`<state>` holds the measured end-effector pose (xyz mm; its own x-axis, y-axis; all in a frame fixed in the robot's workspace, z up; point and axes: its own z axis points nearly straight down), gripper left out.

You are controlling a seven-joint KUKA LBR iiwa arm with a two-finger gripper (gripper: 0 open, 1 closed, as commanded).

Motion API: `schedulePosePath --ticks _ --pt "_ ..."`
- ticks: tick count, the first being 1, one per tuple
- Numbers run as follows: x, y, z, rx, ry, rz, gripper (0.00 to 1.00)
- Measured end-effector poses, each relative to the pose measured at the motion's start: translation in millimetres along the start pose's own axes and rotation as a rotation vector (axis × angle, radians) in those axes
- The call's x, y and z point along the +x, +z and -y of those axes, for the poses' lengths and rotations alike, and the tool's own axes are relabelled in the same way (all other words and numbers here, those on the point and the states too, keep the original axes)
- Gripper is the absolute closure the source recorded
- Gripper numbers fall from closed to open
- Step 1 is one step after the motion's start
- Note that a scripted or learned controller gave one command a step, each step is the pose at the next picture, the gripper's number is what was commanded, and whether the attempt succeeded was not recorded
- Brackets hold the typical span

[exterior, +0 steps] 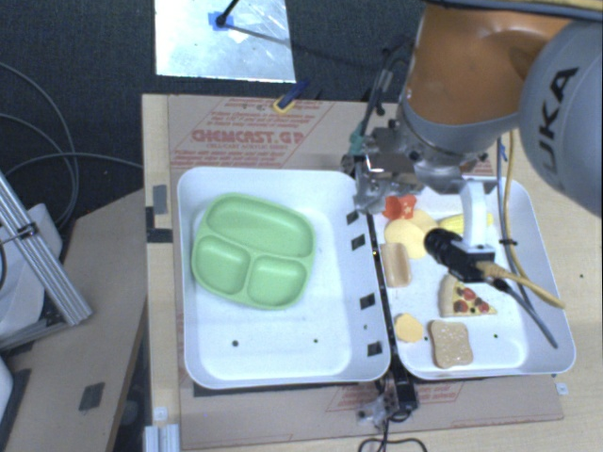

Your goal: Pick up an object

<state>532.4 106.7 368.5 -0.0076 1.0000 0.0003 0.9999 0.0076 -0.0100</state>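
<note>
Over the right bin's (pixel 545 252) crowded far end hang the jaws (pixel 377 191), state untellable; green tray (pixel 252 250) sits well apart leftward.

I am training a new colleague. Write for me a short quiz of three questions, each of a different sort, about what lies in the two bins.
1. True or false: the green divided plate lies in the left bin.
2. Multiple choice: which item lies nearest the front edge of the right bin? A) the red piece B) the toast slice C) the pizza slice
3. Fill in: the plate has ___ compartments.

Key
1. True.
2. B. The toast slice lies by the front rim; the red piece sits at the back, close under the gripper.
3. Three.
</note>
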Motion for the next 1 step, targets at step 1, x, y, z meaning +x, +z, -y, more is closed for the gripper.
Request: schedulePosePath --ticks 1 --pt "-16.9 -33.0 47.7 -0.013 0.004 -0.001 1.0"
